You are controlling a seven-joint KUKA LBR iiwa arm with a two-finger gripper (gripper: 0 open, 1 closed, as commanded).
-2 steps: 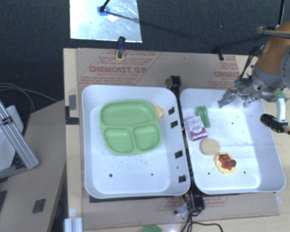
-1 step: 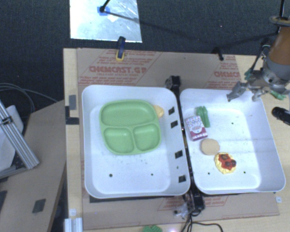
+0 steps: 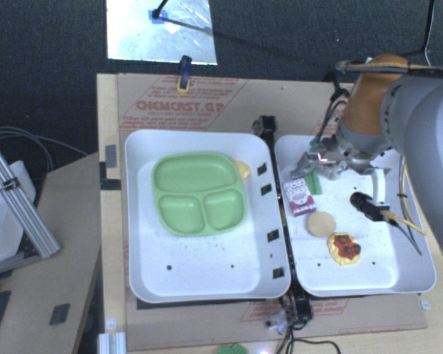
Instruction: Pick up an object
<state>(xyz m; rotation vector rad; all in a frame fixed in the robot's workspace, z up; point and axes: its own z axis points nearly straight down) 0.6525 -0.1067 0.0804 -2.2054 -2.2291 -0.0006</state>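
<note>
Just beside the pink carton (image 3: 298,195) hang the fingers (image 3: 312,167), their state impossible to tell.

Left bin (image 3: 144,220), centre-left of frame: green three-compartment tray (image 3: 199,192) lying flat, with a small yellow piece (image 3: 242,169) at its upper-right corner, partly hidden. Right bin (image 3: 406,271), centre-right of frame: pink-and-white carton (image 3: 298,195) lying tilted near the bin's left wall, small green piece (image 3: 314,183) just beside its upper right. Tan round disc (image 3: 322,223) flat just below the carton; yellow round piece with red topping (image 3: 344,248) near the disc, to its lower right.
</note>
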